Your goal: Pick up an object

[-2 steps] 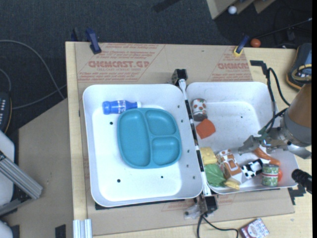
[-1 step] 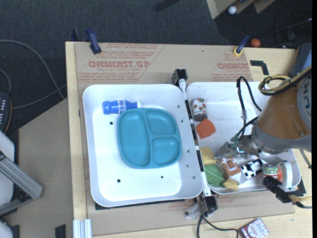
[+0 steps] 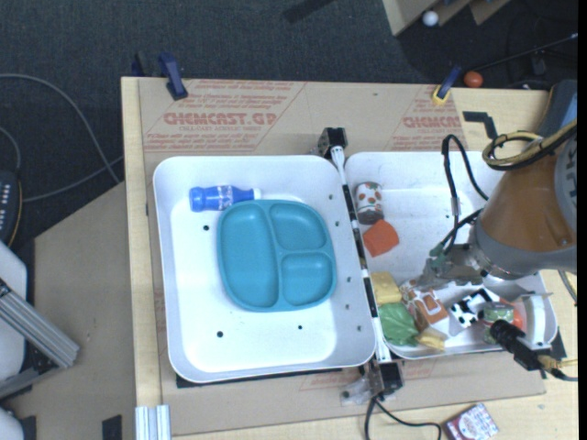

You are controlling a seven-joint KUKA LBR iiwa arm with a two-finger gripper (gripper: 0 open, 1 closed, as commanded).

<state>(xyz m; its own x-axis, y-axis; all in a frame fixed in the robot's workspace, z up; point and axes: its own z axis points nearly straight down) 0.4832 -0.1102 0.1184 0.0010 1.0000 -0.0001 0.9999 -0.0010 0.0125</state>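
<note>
"CHEMCAST GP" printing marks brown bench board [image 3: 220, 117].

Arm [image 3: 541, 200] — cropped at right edge.

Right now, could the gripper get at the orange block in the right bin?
Probably yes. The orange block lies in the open, with a small can just behind it and nothing on top. The gripper hangs nearby over the same bin.
</note>
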